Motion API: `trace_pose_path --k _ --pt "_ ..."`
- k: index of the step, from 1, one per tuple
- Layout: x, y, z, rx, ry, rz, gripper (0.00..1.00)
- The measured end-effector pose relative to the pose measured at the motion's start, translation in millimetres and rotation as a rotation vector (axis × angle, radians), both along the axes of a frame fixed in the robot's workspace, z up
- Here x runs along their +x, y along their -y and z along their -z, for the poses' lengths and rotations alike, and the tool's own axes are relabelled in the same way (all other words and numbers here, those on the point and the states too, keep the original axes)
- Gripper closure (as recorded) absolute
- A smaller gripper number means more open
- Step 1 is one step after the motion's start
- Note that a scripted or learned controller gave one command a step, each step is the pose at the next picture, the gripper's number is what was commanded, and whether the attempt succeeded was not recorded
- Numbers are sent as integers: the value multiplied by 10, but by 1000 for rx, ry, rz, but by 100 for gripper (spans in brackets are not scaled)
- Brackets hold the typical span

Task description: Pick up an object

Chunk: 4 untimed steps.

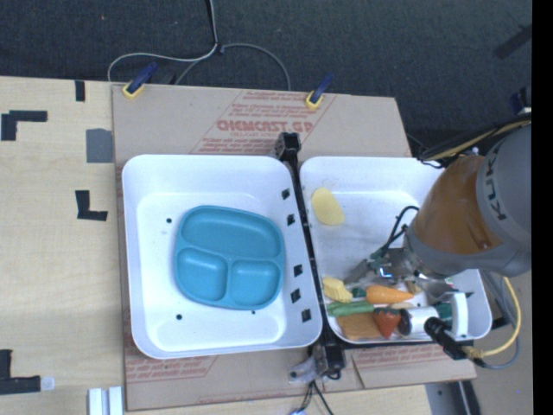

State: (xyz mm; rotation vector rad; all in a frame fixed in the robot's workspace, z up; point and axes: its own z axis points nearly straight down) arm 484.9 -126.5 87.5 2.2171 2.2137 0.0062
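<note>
Toys: carrot (390, 296), red piece (386, 322), green piece (352, 309), yellow piece (338, 290), near corner of right bin (363, 175).
Pincer (380, 271): low over them; grip perhaps hidden, cannot tell.
Arm (471, 210): bent in from right.
Tray (230, 257): blue, left bin (147, 232).
Cardboard (259, 124): red "CHEMCAST GP".

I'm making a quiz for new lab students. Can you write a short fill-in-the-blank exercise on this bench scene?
1. The blue tray lies in the ____ bin as the camera sees it.
2. The blue tray has ____ compartments.
3. The pale yellow piece lies apart from the pile, near the black ____ between the bins.
4. The arm's band is ____.

Missing words: left; three; divider; orange
</note>
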Motion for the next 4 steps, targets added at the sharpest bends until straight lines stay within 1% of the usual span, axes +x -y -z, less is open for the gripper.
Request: trace_pose_path --k 1,2,3,4 --pt "455 -380 -1032 3 3 -9 0" --pt "383 120 67 1 -7 1 0" --pt "746 313 -1183 -2 5 -3 0" --pt "84 -2 -700 7 -19 -1 0"
